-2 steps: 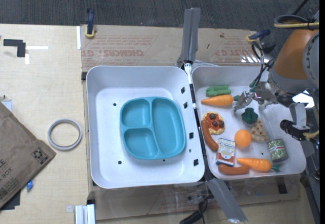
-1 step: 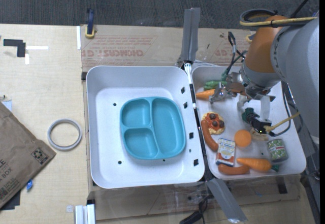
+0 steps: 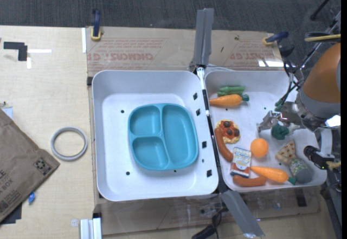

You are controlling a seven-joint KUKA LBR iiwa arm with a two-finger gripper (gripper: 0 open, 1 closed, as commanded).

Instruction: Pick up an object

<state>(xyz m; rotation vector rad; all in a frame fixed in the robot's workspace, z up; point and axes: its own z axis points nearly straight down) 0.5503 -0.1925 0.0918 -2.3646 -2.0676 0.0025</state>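
Gripper (image 3: 269, 122): low over right bin (image 3: 255, 82); finger spread cannot be judged; nothing seen held.
Green toy (image 3: 280, 131): just beside gripper, arm side.
Orange ball (image 3: 259, 147): near, toward camera; likeliest target.
Advice: centre over one item, keep off pizza toy (image 3: 228, 130).
Teal tray (image 3: 163, 136): well apart, in left bin (image 3: 108, 124).

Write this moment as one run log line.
two-finger gripper: over right white bin | holding: nothing seen | nearest: dark green toy | pick: not done
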